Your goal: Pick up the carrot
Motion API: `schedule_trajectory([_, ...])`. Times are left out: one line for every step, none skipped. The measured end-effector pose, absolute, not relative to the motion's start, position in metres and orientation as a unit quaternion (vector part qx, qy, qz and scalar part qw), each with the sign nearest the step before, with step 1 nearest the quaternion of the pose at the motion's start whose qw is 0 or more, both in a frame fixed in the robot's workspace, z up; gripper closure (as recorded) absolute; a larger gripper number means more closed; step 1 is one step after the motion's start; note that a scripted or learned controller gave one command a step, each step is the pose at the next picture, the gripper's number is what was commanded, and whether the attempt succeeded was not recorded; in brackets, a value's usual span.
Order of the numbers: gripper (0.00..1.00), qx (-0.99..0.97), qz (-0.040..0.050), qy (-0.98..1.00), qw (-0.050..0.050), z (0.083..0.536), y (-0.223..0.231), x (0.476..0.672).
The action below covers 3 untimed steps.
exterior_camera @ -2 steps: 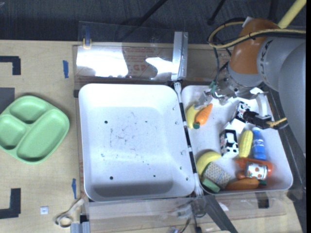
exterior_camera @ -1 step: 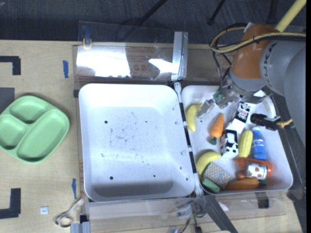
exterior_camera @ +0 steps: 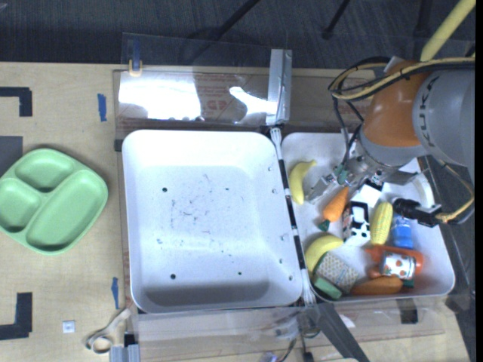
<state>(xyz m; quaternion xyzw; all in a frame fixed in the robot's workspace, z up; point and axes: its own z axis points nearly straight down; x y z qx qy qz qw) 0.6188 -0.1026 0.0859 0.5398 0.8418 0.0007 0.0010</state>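
Carrot (exterior_camera: 336, 203) lies in the right bin (exterior_camera: 445, 266), near its left wall, beside a banana (exterior_camera: 300, 179). Claw (exterior_camera: 349, 176) hovers just above the carrot's upper end; its state cannot be told. Step in hand looks like the approach; next comes lowering and closing around the carrot.

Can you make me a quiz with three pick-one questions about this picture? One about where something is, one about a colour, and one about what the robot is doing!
1. Which bin holds the carrot?
A. the left bin
B. the right bin
C. the green plate

2. What colour is the divided plate on the bench?
A. green
B. red
C. blue

3. Where is the end effector?
A. over the left bin
B. above the green plate
C. low in the right bin, close to the carrot

Answers:
1. B: the carrot lies among the toys in the right bin.
2. A: the plate left of the bins is pale green.
3. C: the arm reaches down beside the carrot's upper end.
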Motion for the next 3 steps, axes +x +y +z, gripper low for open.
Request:
schedule_trajectory([0.00, 0.552, 0.0012, 0.834, 0.000, 0.087, -0.103, 0.551])
schedule_trajectory([0.00, 0.479, 0.0025, 0.878, 0.003, 0.087, -0.126, 0.508])
schedule_trajectory([0.00, 0.551, 0.0008, 0.834, 0.000, 0.087, -0.157, 0.552])
